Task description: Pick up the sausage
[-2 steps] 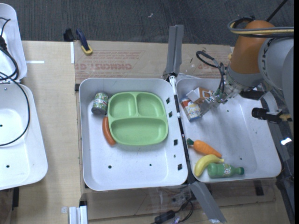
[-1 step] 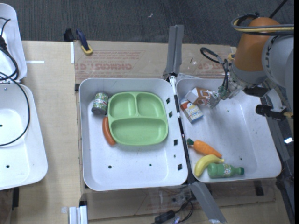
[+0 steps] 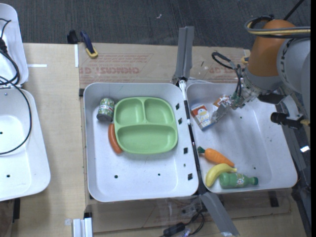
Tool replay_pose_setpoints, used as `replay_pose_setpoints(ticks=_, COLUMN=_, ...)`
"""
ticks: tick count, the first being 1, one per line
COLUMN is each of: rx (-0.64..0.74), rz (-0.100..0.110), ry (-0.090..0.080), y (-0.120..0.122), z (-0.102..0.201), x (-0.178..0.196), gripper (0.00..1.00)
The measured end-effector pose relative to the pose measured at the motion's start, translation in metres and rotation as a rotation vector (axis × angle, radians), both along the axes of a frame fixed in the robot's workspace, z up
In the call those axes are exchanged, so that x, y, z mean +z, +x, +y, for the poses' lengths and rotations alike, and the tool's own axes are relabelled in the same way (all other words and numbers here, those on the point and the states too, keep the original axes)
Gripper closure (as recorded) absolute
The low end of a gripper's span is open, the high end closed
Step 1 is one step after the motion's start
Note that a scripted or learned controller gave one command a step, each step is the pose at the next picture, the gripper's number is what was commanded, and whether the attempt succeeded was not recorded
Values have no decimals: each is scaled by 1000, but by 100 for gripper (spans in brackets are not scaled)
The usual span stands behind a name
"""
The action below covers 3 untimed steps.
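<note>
We've got a cardboard-covered bench (image 3: 49, 63) on dark carpet, with two white bins side by side. The sausage (image 3: 114, 138) lies in the left bin (image 3: 138, 181), touching the green plate's (image 3: 145, 124) left edge, its long axis running roughly top to bottom along that edge. It's orange-red, smooth and slim. The gripper (image 3: 218, 113) hangs well right of the plate; can't tell how its jaws stand.

sausage (image 3: 114, 138): right side hidden under green tray (image 3: 146, 124) | hand (image 3: 220, 108): fingers too small to tell
</note>
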<state>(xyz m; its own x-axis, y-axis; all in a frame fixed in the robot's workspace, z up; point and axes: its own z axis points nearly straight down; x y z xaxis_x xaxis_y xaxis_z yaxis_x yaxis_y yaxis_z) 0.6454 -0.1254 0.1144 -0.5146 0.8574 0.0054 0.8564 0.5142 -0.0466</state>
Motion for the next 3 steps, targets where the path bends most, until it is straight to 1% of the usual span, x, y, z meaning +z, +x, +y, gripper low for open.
replay_pose_setpoints(ticks=1, rx=5, rz=-3, ry=28, y=-9, z=-84, x=-26, gripper=0)
replay_pose_setpoints(ticks=2, rx=115, rz=-15, ry=23, y=7, z=-45, x=15, gripper=0)
replay_pose_setpoints(ticks=3, rx=433, rz=-30, ry=31, y=-7, z=-6, x=-24, gripper=0)
